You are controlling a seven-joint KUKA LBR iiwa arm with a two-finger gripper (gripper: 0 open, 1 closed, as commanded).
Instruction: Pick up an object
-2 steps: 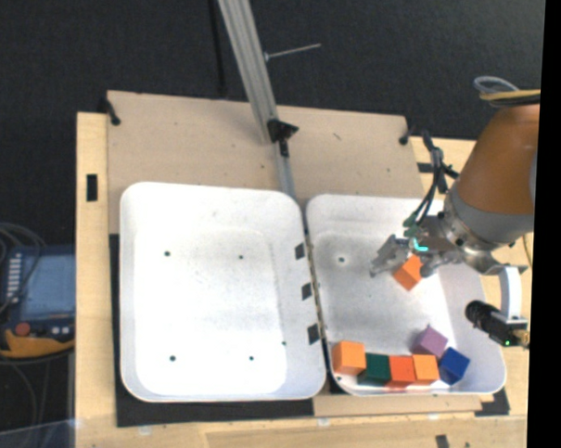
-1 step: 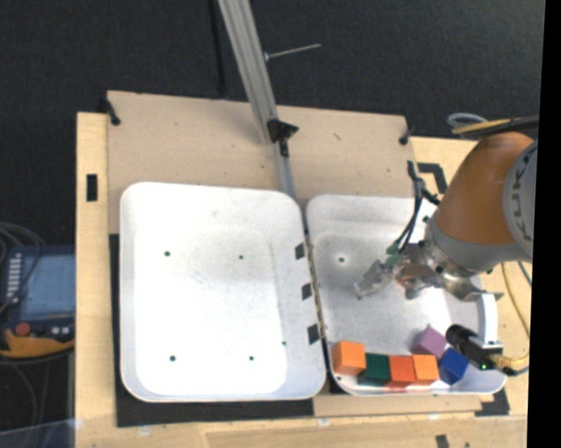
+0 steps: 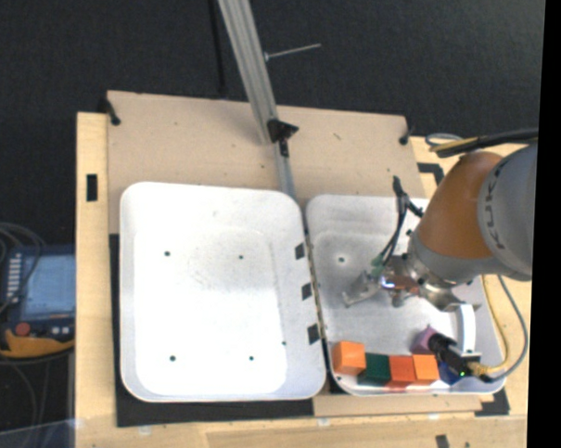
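While arm [image 3: 466,217] bends over right bin [image 3: 355,222], hand [image 3: 366,289] hangs low; grip state unclear.

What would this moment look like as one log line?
arm: over right bin | end effector: above bin floor | blocks: near edge, untouched

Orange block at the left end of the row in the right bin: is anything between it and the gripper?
Nothing visible stands between them. The gripper hangs over bare bin floor in the right bin, and the orange block lies nearer the front wall, with a green block touching its right side.
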